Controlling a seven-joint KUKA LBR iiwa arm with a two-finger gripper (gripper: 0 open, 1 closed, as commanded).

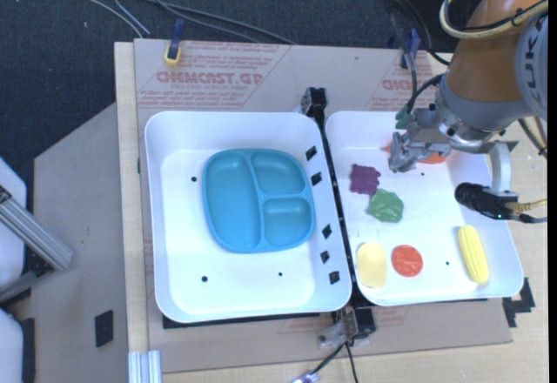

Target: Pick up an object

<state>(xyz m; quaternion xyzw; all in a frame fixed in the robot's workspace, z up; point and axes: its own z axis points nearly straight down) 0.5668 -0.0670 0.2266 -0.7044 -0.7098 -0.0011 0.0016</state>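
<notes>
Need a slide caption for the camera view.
Gripper hovers over right bin of toy food; blue tray in left bin.

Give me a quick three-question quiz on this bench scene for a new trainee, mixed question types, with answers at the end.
1. True or false: the blue tray lies in the left bin.
2. Which item lies nearest the right bin's right wall? A) purple piece B) corn C) tomato slice
3. Fill in: the gripper hangs over the right bin's far end, just right of the ____ piece.

Key: 1 true. 2 B. 3 purple.
</notes>
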